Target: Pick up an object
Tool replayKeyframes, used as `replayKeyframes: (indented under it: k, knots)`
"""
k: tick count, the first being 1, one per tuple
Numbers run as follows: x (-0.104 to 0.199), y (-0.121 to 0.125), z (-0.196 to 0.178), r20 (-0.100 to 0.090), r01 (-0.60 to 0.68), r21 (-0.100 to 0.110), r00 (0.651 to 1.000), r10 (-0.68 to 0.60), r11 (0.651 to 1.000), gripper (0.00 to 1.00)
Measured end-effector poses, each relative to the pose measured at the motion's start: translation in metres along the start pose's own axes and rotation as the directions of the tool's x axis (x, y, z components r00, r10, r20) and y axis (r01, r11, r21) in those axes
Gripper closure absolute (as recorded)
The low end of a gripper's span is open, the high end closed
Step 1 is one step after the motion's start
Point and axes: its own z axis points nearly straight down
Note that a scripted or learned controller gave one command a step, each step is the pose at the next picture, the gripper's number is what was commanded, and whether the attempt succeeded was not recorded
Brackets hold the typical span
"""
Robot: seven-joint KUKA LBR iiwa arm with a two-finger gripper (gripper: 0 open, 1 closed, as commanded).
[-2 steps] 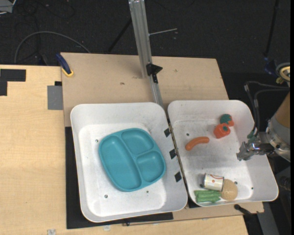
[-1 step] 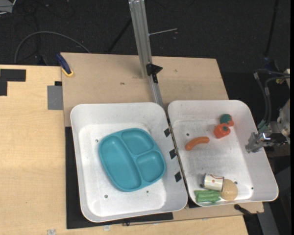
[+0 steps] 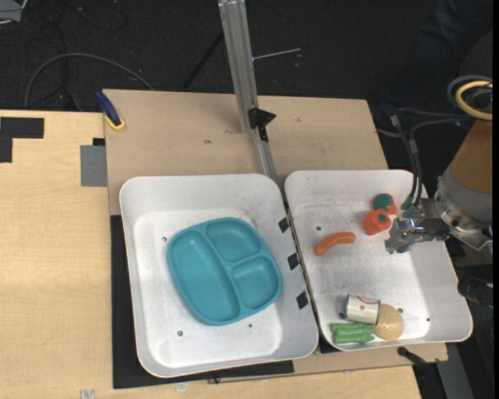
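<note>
You've got two white bins: left bin (image 3: 150,339) has one teal tray (image 3: 224,269). Right bin (image 3: 437,322) holds five items, tool (image 3: 402,238) just right of the orange-red one (image 3: 376,222). Can't tell the tool's opening or any hold.

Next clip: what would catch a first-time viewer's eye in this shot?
First the teal divided plate, lying alone in the left bin. Next the bright bits in the right bin: an orange sausage-shaped piece near its middle and an orange-and-green toy toward the far right. The gripper sits just right of that toy, at the bin's right side.
</note>
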Motion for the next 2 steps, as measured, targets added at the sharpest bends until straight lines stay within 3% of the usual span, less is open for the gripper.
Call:
replayKeyframes:
  k: [1, 2]
  knots:
    - [0.048, 0.011, 0.01, 0.0, -0.001, 0.002, 1.0, 0.001, 1.0, 1.0]
    - [0.103, 0.005, 0.016, 0.0, -0.001, 0.003, 1.0, 0.001, 1.0, 1.0]
